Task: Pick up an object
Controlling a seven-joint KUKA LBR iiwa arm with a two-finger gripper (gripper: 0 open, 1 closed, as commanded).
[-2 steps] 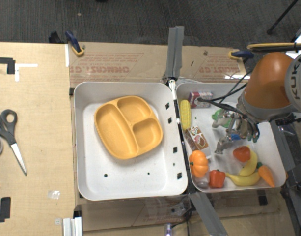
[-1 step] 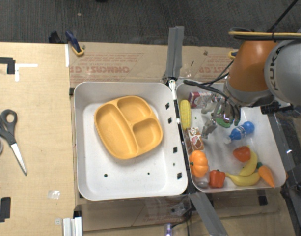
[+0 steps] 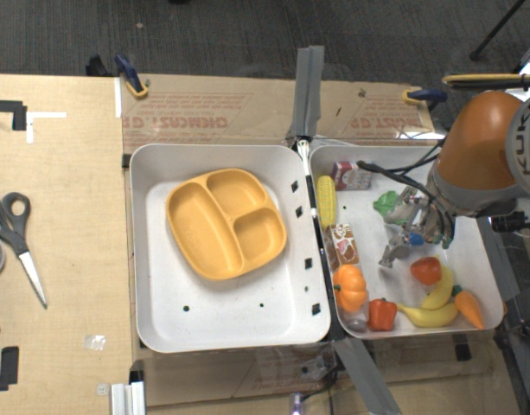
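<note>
the arm reaches in from the right over the right bin (image 3: 485, 258), its orange band above the wrist, and the gripper (image 3: 392, 256) hangs low near the middle of that bin; whether it is released or clenched cannot be told from this slant, and nothing shows clearly in its grasp

the things to pick all lie in the right bin, crowded around the tool. a green toy (image 3: 386, 203) sits just beside the wrist on its upper left. a red tomato-like piece (image 3: 426, 271) lies just to the gripper's lower right, touching or nearly touching a banana (image 3: 431, 308) that curves along the near side. a carrot (image 3: 470, 309) rests at the banana's right end, and a red pepper (image 3: 381, 314) sits at its left end. an orange fruit (image 3: 350, 285) lies near the left wall, with a brown packet (image 3: 343, 246) just above it and a corn cob (image 3: 326, 199) upright along the same wall. a small pink-and-white carton (image 3: 351, 176) sits in the far left corner

the bare floor under the gripper is hemmed by the packet on the left and the tomato and banana on the near right

the left bin (image 3: 152, 292) holds a yellow divided plate (image 3: 226, 222), well apart from the arm. scissors (image 3: 21, 240) lie on the bench at far left, and a blue clamp (image 3: 130, 74) grips the cardboard behind the bins
</note>
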